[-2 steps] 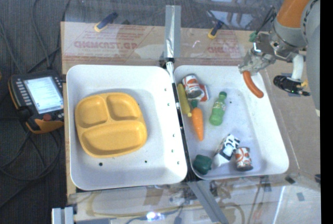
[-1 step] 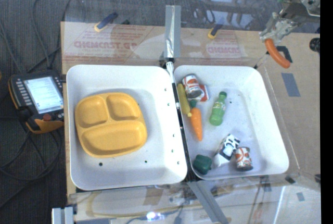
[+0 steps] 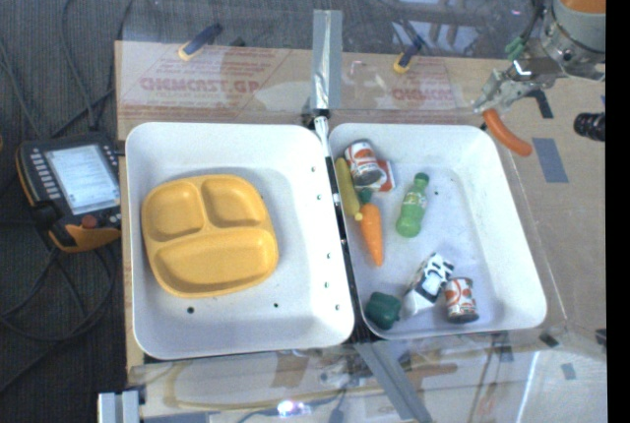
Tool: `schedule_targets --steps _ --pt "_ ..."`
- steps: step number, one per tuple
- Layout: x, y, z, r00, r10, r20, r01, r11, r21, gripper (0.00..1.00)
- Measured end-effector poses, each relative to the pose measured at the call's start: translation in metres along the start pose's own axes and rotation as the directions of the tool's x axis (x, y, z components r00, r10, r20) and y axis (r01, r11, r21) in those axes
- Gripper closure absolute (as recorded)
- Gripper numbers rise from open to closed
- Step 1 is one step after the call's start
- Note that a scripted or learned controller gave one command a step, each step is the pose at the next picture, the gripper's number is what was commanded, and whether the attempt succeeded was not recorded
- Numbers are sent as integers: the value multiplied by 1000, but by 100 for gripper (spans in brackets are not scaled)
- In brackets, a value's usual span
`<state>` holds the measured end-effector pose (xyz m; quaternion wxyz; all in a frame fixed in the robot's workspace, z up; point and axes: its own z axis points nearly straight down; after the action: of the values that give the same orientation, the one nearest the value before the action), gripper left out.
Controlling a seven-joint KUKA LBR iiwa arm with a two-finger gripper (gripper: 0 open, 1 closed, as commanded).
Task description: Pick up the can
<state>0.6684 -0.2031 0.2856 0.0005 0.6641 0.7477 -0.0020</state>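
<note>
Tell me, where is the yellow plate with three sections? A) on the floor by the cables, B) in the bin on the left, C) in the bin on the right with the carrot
B: the yellow plate lies flat in the left bin, while the carrot and the green bottle are over in the right bin.

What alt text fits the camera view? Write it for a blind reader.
The tool hovers beyond the right bin's far corner, away from the can lying near a carrot and green bottle. The left bin holds a yellow tray.
</note>
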Motion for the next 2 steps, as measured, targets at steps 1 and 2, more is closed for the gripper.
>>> schedule_targets --steps 1,2 --pt "-21 -2 -99 994 -113 2 113 994 -2 100" --pt "-12 -69 2 960 -279 -2 279 960 -2 100"
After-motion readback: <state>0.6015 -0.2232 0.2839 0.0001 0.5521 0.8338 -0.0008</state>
